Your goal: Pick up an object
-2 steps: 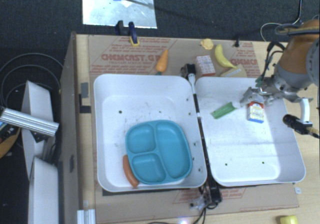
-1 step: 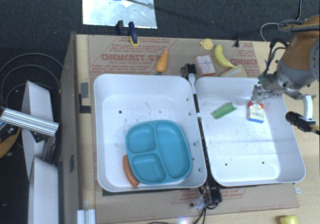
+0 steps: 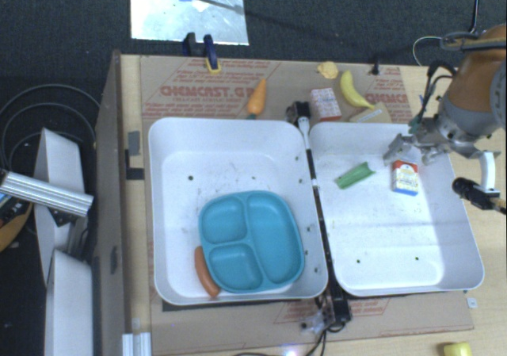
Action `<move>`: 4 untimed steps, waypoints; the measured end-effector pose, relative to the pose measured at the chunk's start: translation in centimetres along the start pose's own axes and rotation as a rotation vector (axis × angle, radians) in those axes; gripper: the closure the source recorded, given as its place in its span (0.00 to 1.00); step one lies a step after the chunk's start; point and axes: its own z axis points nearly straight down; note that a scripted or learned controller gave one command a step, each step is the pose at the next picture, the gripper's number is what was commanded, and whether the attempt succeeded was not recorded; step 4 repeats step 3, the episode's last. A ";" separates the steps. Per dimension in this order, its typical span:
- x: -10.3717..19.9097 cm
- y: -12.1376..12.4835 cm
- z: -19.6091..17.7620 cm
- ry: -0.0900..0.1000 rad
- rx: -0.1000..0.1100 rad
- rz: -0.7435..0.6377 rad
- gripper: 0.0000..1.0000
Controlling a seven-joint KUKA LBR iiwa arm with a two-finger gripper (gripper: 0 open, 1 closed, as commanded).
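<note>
Over the right bin: gripper [image 3: 412,150] hangs low by the far rim, just above a small carton [image 3: 405,178].
Grip: can't tell how it stands; nothing visibly held.
Carton: lies flat on the right bin [image 3: 380,267] floor.
Green block [image 3: 353,175]: just left of it, untouched.
Left bin [image 3: 174,156]: blue tray [image 3: 250,240], hotdog [image 3: 206,270] alongside.
Progress: early, I'd say; approach made, grasp and lift both left.

"CHEMCAST" — red print on the brown sheet [image 3: 207,93]
</note>
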 end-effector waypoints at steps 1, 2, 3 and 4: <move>-0.6 -0.2 3.3 -0.001 0.002 0.004 0.00; -0.7 -0.1 2.2 -0.001 -0.001 0.003 1.00; 10.0 -0.3 -1.8 0.002 0.003 -0.002 1.00; 10.0 -0.3 -1.8 0.002 0.003 -0.002 1.00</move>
